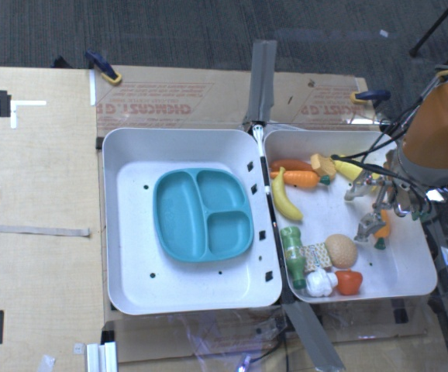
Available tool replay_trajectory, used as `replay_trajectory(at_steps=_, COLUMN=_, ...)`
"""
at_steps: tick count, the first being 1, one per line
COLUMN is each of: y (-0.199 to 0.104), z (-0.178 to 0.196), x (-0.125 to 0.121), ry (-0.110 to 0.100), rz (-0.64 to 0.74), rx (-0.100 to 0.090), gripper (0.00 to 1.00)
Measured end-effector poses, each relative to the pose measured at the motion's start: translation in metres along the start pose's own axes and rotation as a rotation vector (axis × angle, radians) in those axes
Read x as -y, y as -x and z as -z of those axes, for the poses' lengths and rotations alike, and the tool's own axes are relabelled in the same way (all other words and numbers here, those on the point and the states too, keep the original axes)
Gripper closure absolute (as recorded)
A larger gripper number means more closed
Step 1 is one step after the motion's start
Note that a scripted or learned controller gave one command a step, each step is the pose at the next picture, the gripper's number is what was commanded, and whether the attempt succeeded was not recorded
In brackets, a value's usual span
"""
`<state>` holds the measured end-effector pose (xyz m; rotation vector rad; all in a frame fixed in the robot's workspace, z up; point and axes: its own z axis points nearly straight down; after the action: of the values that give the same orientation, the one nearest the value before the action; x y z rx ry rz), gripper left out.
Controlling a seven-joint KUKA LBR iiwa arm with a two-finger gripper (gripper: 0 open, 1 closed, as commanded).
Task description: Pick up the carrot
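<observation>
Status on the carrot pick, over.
Gripper low in right bin, fingers around a small orange piece. Carrot lies at bin's far left beside banana, untouched. Nothing covering it.

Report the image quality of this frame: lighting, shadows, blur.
Camera view: even, soft overhead light; the left bin and right bin show only faint shadows along their walls; the blue plate is sharp with no glare; the gripper is slightly blurred and cluttered with cables, so small detail there is hard to read.
</observation>
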<state>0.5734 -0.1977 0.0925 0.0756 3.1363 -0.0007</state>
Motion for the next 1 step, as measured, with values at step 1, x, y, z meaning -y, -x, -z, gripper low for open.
replay_trajectory(at_steps=1, y=-0.0335, z=0.0012, x=0.0179, ry=0.0, rz=-0.09, rx=0.001, gripper=0.0)
